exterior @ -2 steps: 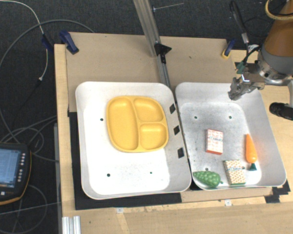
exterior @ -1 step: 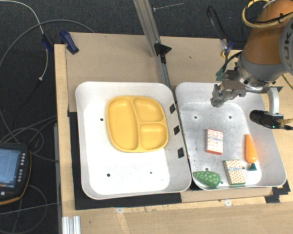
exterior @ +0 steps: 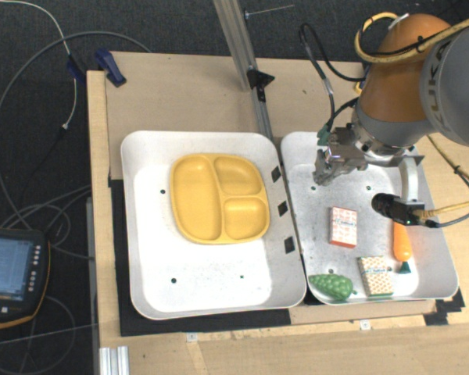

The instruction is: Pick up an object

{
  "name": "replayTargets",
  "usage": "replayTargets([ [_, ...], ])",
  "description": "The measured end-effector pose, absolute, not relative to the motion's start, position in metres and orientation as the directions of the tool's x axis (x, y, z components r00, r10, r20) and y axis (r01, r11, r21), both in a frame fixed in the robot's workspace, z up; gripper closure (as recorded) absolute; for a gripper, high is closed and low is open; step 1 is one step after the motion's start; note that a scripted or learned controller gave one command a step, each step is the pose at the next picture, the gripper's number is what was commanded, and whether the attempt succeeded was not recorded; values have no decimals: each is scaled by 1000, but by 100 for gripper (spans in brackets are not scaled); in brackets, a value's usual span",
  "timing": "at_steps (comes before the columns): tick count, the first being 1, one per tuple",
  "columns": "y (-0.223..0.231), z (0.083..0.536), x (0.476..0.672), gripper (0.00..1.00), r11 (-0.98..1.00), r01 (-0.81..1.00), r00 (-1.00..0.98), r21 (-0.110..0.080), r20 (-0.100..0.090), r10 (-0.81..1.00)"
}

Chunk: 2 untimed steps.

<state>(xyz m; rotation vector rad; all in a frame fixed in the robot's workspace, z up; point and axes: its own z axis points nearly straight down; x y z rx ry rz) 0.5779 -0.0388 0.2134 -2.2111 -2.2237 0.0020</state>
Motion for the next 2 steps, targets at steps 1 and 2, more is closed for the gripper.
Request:
replayTargets([
  [1, 14, 219, 569, 100, 7, 1000, -7, -3, 4, 1000],
  [2, 65, 232, 552, 100, 7, 1000, -7, -3, 4, 1000],
])
